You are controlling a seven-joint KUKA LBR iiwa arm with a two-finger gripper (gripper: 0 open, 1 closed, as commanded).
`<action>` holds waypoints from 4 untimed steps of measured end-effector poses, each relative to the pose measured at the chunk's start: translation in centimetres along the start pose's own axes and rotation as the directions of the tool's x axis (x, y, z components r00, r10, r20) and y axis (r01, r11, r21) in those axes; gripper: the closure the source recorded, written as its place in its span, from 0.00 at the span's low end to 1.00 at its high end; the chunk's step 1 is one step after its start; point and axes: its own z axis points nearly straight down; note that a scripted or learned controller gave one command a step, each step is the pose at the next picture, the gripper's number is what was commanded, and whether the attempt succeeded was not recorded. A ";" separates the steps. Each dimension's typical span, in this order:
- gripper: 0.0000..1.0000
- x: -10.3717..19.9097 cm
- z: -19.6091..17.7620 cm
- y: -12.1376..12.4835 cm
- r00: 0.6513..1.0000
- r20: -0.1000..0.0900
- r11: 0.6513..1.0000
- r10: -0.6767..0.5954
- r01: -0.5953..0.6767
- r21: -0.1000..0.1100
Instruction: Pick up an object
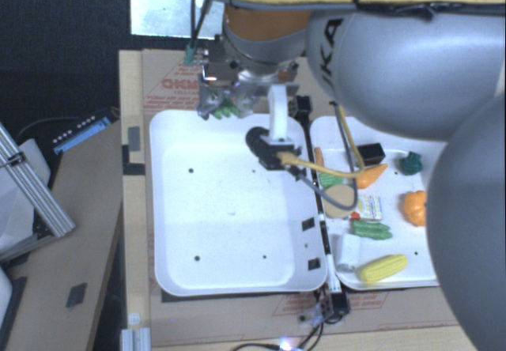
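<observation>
My gripper (pixel 239 107) hangs over the far edge of the left bin (pixel 162 207), under the grey wrist and its orange band. A small green piece (pixel 226 110) shows at its left side; whether it is held is unclear. Just right of it, a white part ends in a black curved piece (pixel 265 149) above the left bin's far right corner. The right bin (pixel 341 258) holds a yellow corn cob (pixel 383 266), a green pod (pixel 370 228), an orange fruit (pixel 415 207), a carrot (pixel 371 175), a black block (pixel 370 154) and a small green toy (pixel 409 161).
The arm's big grey body covers the right bin's far and right parts. A cable (pixel 336 183) loops over the wall between the bins. A small printed card (pixel 370 205) lies mid right bin. Metal rails (pixel 32 191) stand left of the bench.
</observation>
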 end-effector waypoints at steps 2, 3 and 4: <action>1.00 -2.1 5.4 -4.1 1.000 0.010 1.000 0.007 -0.008 0.022; 1.00 0.0 2.1 -10.2 1.000 0.004 1.000 0.001 -0.001 0.008; 1.00 -0.3 -3.7 -0.1 1.000 0.003 1.000 0.010 -0.010 -0.006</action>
